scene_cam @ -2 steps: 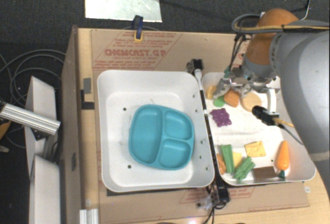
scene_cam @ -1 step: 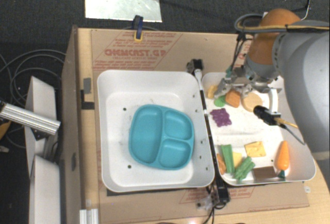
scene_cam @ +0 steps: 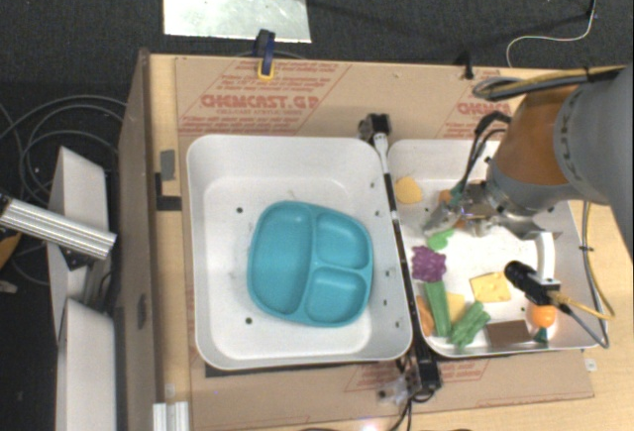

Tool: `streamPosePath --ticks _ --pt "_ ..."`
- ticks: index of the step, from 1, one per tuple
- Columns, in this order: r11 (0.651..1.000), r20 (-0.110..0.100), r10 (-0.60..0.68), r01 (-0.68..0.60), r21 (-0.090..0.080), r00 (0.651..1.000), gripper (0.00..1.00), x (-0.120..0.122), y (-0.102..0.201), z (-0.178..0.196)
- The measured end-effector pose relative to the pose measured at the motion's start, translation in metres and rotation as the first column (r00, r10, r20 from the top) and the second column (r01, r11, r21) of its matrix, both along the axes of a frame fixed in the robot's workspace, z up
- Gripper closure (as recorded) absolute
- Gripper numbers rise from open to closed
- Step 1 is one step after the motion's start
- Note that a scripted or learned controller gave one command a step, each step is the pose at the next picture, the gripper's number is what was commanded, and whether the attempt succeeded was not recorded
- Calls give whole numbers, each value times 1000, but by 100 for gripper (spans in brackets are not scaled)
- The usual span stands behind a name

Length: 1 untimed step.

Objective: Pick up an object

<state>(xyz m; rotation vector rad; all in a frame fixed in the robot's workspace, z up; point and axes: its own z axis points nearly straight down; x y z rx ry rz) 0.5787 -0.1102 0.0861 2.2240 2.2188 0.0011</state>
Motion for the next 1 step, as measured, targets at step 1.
streamPosePath --ticks 1 --pt "1000 10 9 -9 -3 1000 0 83 -6 0"
